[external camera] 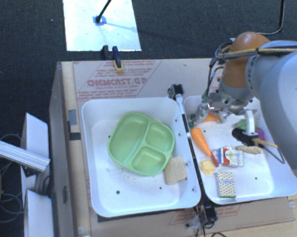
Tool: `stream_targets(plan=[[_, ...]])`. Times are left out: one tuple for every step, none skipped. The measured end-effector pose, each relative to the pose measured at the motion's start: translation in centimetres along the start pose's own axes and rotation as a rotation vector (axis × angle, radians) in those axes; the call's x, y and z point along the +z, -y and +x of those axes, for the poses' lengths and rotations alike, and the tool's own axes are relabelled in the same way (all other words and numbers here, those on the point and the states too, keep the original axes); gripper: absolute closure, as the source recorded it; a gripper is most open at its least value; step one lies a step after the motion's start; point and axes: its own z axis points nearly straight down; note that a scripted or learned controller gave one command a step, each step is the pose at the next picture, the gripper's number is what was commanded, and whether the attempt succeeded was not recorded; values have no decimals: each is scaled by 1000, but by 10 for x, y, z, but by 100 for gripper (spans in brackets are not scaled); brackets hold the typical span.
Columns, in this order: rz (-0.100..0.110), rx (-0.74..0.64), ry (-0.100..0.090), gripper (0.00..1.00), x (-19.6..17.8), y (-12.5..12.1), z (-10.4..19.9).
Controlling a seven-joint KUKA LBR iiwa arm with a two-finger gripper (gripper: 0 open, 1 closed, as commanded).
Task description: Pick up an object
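My gripper [210, 110] hangs low over the far left corner of the right bin [280, 180], under the grey arm with its orange band. An orange piece [210, 118] lies right below and beside it; whether it is touched I cannot tell. A carrot [200, 141] lies along the bin's left wall, just in front of the gripper. Nearer the front lie a red and white carton [230, 156], a yellow piece [207, 167] and a checkered cracker [226, 184]. A tan knobbly piece [248, 149], a green item [249, 120] and a purple item [260, 133] sit towards the right, partly under the arm.
The left bin [100, 188] holds a green divided plate [141, 142] and a slice of toast [175, 170] at its front right. A divider rail [189, 148] runs between the bins. The arm covers the right bin's far right part.
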Motion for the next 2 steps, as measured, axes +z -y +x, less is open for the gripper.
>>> stream_targets(plan=[[-32,0,-2,0,2,86,-3],[-35,-2,-2,0,0,32,-8]])
